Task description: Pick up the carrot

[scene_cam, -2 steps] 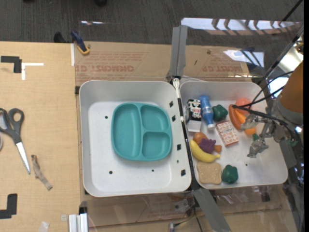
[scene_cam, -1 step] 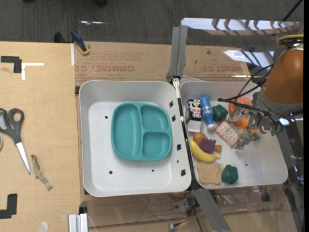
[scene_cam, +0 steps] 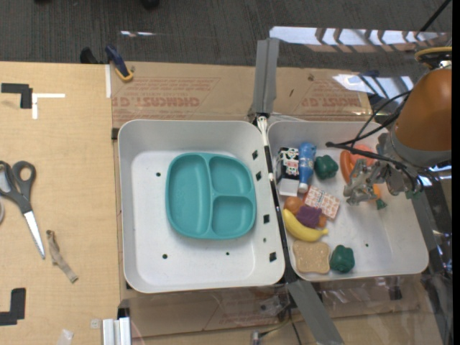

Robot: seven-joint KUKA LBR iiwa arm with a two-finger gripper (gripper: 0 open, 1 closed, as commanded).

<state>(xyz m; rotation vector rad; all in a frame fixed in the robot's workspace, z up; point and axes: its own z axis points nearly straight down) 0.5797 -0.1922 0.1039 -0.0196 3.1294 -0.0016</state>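
The carrot (scene_cam: 347, 166) is a small orange piece lying in the right bin (scene_cam: 402, 257), near its back, just right of a green pepper (scene_cam: 326, 167). My gripper (scene_cam: 365, 192) hangs low over the bin immediately right of and slightly nearer than the carrot. It looks open, with one finger (scene_cam: 353, 189) close beside the carrot's near end and nothing visibly held between the fingers. The orange wrist band (scene_cam: 431, 113) looms above at the right edge.
The right bin also holds a blue bottle (scene_cam: 307, 165), a black-and-white box (scene_cam: 289, 162), a pink packet (scene_cam: 325, 204), purple grapes (scene_cam: 310, 215), a banana (scene_cam: 302, 227), bread (scene_cam: 310, 257) and a green vegetable (scene_cam: 343, 259). A teal divided plate (scene_cam: 211, 195) lies in the left bin (scene_cam: 136, 214). Scissors (scene_cam: 25, 200) lie on the bench.
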